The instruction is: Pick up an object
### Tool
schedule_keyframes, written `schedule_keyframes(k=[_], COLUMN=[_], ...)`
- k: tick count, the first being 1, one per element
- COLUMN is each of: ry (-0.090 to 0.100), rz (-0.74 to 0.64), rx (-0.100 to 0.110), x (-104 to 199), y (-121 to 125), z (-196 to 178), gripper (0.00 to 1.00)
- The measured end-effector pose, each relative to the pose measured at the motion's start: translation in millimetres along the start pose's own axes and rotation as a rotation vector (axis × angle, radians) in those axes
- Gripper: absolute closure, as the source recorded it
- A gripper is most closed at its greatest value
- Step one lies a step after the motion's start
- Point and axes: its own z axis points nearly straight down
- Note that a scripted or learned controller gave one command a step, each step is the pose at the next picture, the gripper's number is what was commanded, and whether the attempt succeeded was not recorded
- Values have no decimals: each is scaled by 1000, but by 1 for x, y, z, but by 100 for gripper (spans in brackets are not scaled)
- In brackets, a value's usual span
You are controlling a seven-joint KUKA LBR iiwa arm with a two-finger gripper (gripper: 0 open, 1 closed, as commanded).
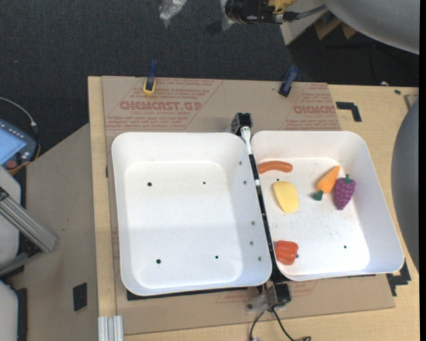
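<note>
Right half of the frame, right bin (381,223): it holds five toy foods, all lying loose on the floor of the bin.
Sausage (274,166): orange-red, lying flat near the bin's upper left corner, close to the divider between the bins.
Yellow piece (286,197): pale and rounded, just below the sausage, apart from it.
Carrot (327,180): orange with a green end, tilted, in the upper middle of the bin.
Grapes (343,192): a purple bunch just right of the carrot; whether the two touch cannot be told.
Red pepper (286,251): near the bin's lower left corner, well apart from the rest.
Left bin (126,200): white, side by side with the right bin, at frame centre left.
Cardboard sheet (200,100): brown with red print, under both bins, with two blue clamps (151,74) on its upper edge.
Arm (376,20): a grey body at the upper right corner, above the bench and away from the bins.
Gripper: its state cannot be told here.
</note>
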Motion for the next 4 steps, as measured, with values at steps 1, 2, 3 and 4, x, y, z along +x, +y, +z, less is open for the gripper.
schedule_keyframes(k=[1, 2, 3, 4], ry=[-2, -2, -2, -2], rz=[6, 6, 6, 6], rx=[0, 0, 0, 0], x=[-5, -5, -5, -5], y=[1, 1, 1, 1], z=[-1, -1, -1, -1], gripper=[0, 0, 0, 0])
